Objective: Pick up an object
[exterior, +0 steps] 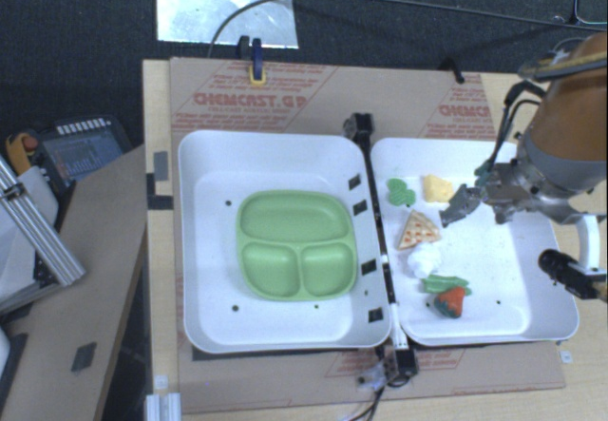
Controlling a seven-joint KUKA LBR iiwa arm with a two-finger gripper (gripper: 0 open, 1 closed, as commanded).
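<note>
Nearest you, at the front of the right bin (546, 319), lies a red and green toy vegetable (449, 296), with a small white lump (424, 260) just behind it. They lie loose on the bin floor, so any of them could be the thing to pick.

A little farther back you find the pizza slice (417, 231), flat on the floor, its point towards the far wall. Just beside it, on the right, is the gripper (458, 207), low over the bin and tilted towards the slice. From this angle you cannot tell how its jaws stand, and nothing shows between them, so count nothing as held. Judging by that lean, the slice or its neighbours are the likely target.

Behind the slice sit a yellow piece (438, 187) and a green leafy piece (401, 191), near each other and close to the bin's far left corner. All the loose things are crowded along the left half of this bin, which is probably why the arm (570, 139) reaches across from the right.

In the left bin (204, 248) a green divided tray (295, 244) lies in the middle, well apart from the toys.
</note>
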